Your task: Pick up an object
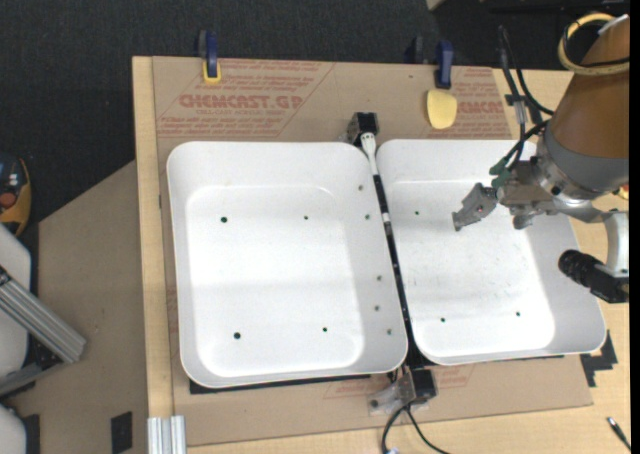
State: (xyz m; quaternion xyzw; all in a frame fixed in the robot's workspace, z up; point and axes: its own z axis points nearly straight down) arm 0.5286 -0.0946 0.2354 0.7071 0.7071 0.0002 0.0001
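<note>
We observe tool hanging over right bin, we cannot tell its state, nothing seen held, yellow object lying on table beyond the bins, left bin alongside

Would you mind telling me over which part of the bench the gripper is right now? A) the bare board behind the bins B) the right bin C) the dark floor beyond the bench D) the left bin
B: the gripper sits over the right bin, well to the right of the divider between the two bins, with the arm reaching in from the right.
</note>
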